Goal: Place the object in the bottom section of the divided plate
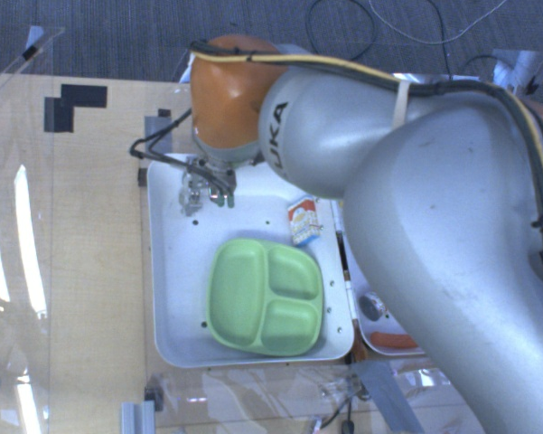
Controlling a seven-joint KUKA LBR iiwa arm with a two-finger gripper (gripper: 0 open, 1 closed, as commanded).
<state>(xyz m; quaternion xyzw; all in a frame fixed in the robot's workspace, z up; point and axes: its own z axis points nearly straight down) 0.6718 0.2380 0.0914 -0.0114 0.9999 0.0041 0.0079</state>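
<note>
A light green divided plate (266, 297) lies in the left white bin (167, 269), with one large section on its left and two smaller ones on its right. All three sections look bare. A small white and orange carton (304, 221) lies on the bin floor just above the plate's upper right corner. My gripper (209, 195) hangs over the bin's upper left corner, left of the carton and above the plate. Its fingers stand apart with only white bin floor between them.
The big grey arm covers most of the right bin (379, 340). A red object (396, 340) and a small grey round thing (372, 307) show at that bin's lower left. Bare bin floor lies left of and above the plate.
</note>
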